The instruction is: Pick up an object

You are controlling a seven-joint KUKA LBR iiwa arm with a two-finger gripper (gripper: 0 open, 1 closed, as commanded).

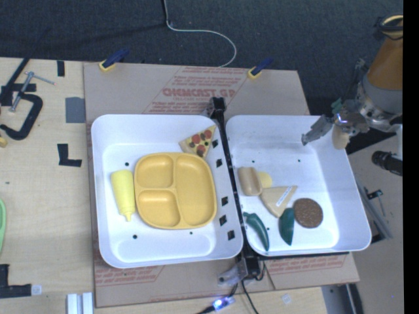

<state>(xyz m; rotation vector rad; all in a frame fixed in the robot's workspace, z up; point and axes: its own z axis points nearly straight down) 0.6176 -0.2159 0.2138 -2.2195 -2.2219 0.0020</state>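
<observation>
While my gripper hovers at the right bin's far right corner, can't tell its state; brown disc near front edge.

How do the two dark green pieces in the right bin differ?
The longer dark green pepper-shaped piece lies by the divider, slanting toward the bin's front edge; the shorter, stubbier dark green piece sits almost upright in the image, beside the brown round disc. Both are glossy dark green and lie at the front of the right white bin.
</observation>
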